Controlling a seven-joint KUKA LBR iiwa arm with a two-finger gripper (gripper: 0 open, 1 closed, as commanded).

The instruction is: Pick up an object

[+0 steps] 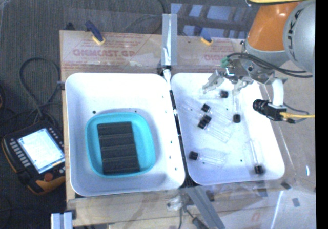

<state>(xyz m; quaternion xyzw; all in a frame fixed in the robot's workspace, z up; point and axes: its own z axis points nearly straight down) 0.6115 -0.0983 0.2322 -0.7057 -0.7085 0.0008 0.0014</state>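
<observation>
Gripper (224,80) fingers spread, empty, at 12 o'clock in right bin (277,169). Clear black-capped vials (214,124) scattered at centre: likely light, slick, rolling; best pinched across the barrel near the cap.

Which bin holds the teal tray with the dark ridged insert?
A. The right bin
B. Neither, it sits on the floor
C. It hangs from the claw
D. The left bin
D: the teal tray lies on the floor of the left bin, while the claw is over the right bin among small clear vials with black caps.
</observation>
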